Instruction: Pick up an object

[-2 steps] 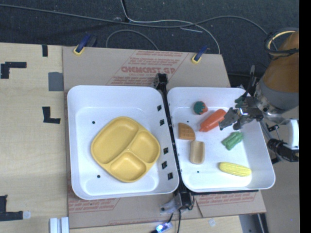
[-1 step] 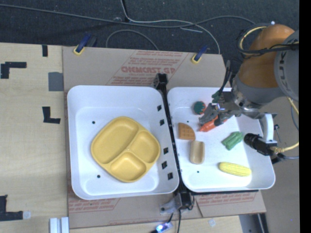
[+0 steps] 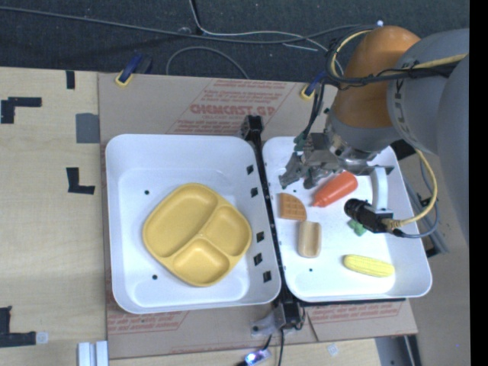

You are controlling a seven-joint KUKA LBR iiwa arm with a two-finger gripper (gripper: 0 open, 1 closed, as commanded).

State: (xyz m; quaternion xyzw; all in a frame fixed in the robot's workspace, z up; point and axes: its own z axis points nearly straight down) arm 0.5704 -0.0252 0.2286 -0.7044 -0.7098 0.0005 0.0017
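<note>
My gripper (image 3: 303, 177) hangs over the back left part of the right bin (image 3: 412, 280). Its grey fingers point down and look open, with nothing between them. An orange carrot (image 3: 334, 191) lies just to its right, touching or very close to one finger. In front of the fingertips sits a brown waffle square (image 3: 291, 206). A tan bread roll (image 3: 309, 239) lies nearer the front, and a yellow corn cob (image 3: 368, 265) rests at the front right.
The left bin (image 3: 126, 166) holds a yellow divided plate (image 3: 197, 233). A black part on a cable (image 3: 364, 213) with a small green piece (image 3: 356, 227) lies mid-right in the right bin. The arm's bulk covers that bin's back right corner.
</note>
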